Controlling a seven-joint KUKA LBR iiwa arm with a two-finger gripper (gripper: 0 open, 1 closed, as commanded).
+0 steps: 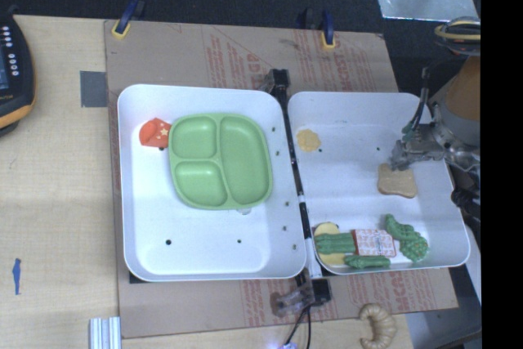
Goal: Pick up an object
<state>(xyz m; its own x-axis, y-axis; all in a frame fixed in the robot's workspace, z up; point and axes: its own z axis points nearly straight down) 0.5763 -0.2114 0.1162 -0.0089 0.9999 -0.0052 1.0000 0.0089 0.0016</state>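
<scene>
1. From my remote station I saw the gripper [406, 157] low over the right bin [351, 114], near that bin's right wall, with the arm [462, 98] coming in from the right edge.
2. I could not tell whether the tool was released or clenched; its tip was too small and dark against the bin floor.
3. A tan, toast-like piece [397, 181] lay on the right bin's floor, directly below the gripper tip and touching or almost touching it; I could not make out which.
4. A small yellow round piece [308, 140] sat near the right bin's upper left corner, well apart from the gripper.
5. Along the right bin's lower edge lay a cluster: a green leafy item [407, 236], a red-and-white packet [375, 243], green bean-like pieces [335, 244] and a yellow item [326, 230] at the left end.
6. The left bin [196, 257] held a green divided plate [221, 160], with a red object [154, 132] just beside the plate's upper left corner.
</scene>
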